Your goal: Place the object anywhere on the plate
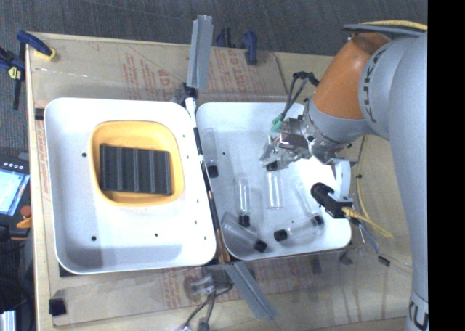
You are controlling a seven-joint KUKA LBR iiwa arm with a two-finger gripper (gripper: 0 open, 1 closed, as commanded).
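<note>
Past my reach, blue clamps [34,43] grip the brown bench [131,68], with a lit screen [11,190] at its left edge.

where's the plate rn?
The yellow plate sits in the left bin, toward its upper middle, with a dark ridged block on it; the vials lie in the right bin.

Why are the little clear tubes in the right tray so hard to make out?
In the camera view the clear tubes blend into the bright white right bin; mainly their dark caps stand out. The hand looks slightly soft. The left bin has a grey shadow along its lower edge.
</note>
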